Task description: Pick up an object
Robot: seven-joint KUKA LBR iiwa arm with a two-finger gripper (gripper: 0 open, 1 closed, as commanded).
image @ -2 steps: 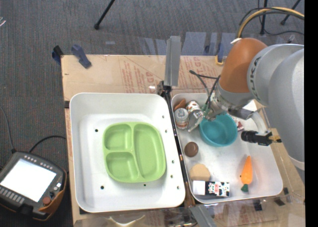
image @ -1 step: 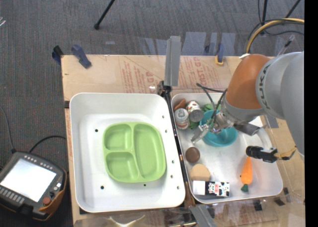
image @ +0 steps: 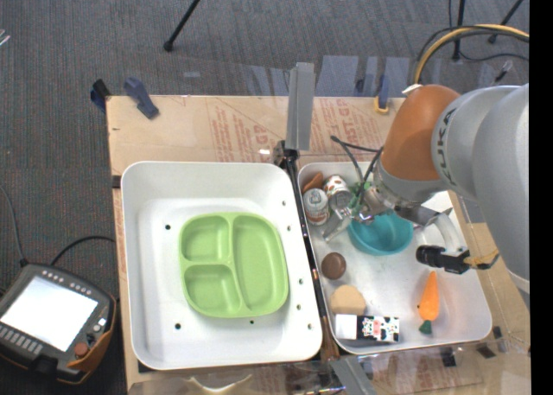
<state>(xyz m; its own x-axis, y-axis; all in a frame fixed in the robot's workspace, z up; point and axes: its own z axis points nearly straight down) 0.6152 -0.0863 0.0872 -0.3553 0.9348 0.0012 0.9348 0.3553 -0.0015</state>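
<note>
My gripper is low in the right bin, at its far left part. It hangs just left of a teal bowl and right beside a small silvery jar. A second small can and a brown item lie just behind it. A brown ball, a beige rounded piece, a white and black carton and an orange carrot lie nearer the front of this bin. Nothing shows between the gripper's tips.
The left bin holds a green divided plate. A grey post stands behind the wall between the bins. The arm's orange band and grey body cover the right bin's far right side.
</note>
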